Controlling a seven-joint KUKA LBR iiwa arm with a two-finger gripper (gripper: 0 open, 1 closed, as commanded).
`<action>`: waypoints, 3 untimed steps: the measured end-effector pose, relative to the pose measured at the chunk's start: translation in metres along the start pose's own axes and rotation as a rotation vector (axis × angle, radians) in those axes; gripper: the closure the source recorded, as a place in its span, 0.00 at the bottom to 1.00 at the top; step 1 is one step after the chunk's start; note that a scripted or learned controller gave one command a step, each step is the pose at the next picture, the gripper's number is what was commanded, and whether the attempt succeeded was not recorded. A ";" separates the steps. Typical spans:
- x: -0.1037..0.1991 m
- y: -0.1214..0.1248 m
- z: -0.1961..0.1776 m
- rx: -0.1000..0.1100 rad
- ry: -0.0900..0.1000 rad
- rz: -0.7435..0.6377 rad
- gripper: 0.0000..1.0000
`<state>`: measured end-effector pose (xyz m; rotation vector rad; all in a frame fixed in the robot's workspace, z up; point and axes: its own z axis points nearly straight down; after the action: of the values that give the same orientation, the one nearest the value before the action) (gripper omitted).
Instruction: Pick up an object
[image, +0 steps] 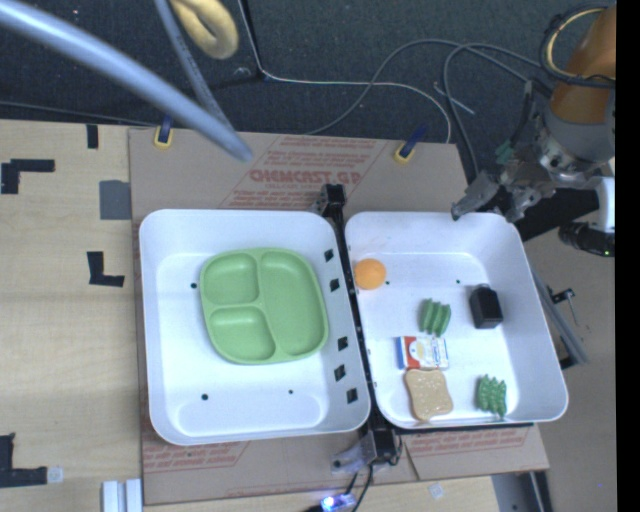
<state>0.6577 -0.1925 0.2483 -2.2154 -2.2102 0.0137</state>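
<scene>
Claw (478, 203) hangs above the far rim of the right bin (520, 250), off the pile, nothing between its fingers; whether it is wide or narrow I cannot tell, too small and dark against the bench. Arm (580, 60) enters from the right, so the right bin is the natural reach side and that's where all the pickable stuff sits.

Candidates, well apart from each other, likely scattered so each can be grabbed alone:
- orange ball (370, 273), round, smooth, far left of the bin, just beside the divider wall; would roll.
- black block (485, 306), boxy, matte, right side, closest to the claw.
- green pods (435, 317), ribbed, plastic-looking, centre.
- small carton (421, 352), flat, printed red and blue, lying down.
- toast slice (428, 395), tan, flat, near edge, touching or just beside the carton.
- green leafy piece (491, 394), bumpy, near right corner.

Left bin (160, 300) holds a green divided plate (263, 304), three compartments, smooth plastic, lying flat.

Pick not yet begun.
</scene>
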 end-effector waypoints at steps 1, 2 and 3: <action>0.001 0.002 -0.009 -0.013 -0.003 -0.004 0.00; 0.010 0.000 0.040 -0.010 -0.003 -0.004 0.00; 0.020 0.004 0.093 -0.010 -0.003 -0.004 0.00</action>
<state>0.6603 -0.1723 0.1550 -2.2173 -2.2216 0.0058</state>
